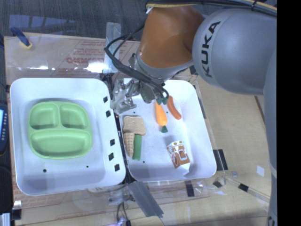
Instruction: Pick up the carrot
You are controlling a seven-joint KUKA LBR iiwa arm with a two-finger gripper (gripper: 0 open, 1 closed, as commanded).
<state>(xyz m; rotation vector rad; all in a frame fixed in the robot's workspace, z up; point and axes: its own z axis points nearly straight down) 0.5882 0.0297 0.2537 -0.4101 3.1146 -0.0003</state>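
Observation:
The carrot (161, 114) is orange with a small green end toward the front. It lies in the right bin (200, 126) near the back, just under the arm's wrist. A reddish sausage (174, 107) lies right beside it. My gripper (124, 97) hangs low over the back left corner of the right bin, close to the divider between the bins. It is to the left of the carrot and apart from it. Nothing shows held in it.
In the right bin, in front of the gripper, are a slice of toast (134, 125), a green stick (137, 146) and a brown-and-white snack carton (178, 154). The left bin (19, 164) holds a green divided plate (60, 128).

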